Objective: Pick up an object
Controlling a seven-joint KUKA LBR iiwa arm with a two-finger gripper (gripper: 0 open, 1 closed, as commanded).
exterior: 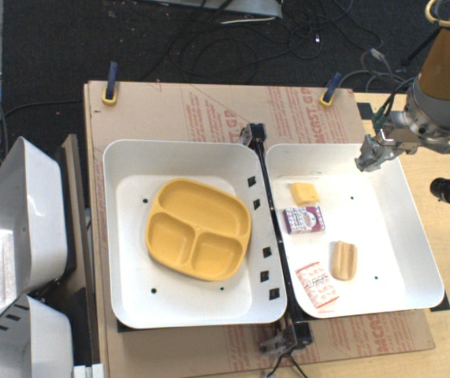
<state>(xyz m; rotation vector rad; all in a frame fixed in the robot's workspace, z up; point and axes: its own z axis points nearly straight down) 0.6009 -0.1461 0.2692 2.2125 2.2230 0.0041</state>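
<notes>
The hand (369, 157) hangs over the right bin's (414, 235) far edge; its grip I cannot tell. Yellow block (304, 193) sits left of it.

The arm's orange cylindrical band (448, 61) adjoins a grey wrist housing (437, 116). A grey metal two-finger gripper (366, 162) extends from that housing; cables run alongside.

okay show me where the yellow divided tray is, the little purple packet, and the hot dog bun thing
yellow divided tray (198, 228): camera view, left bin, on the ridge where its compartments meet.
purple packet (303, 220): camera view, right bin, middle of its printed face.
hot dog bun (344, 260): camera view, right bin, centre of its top.
</notes>
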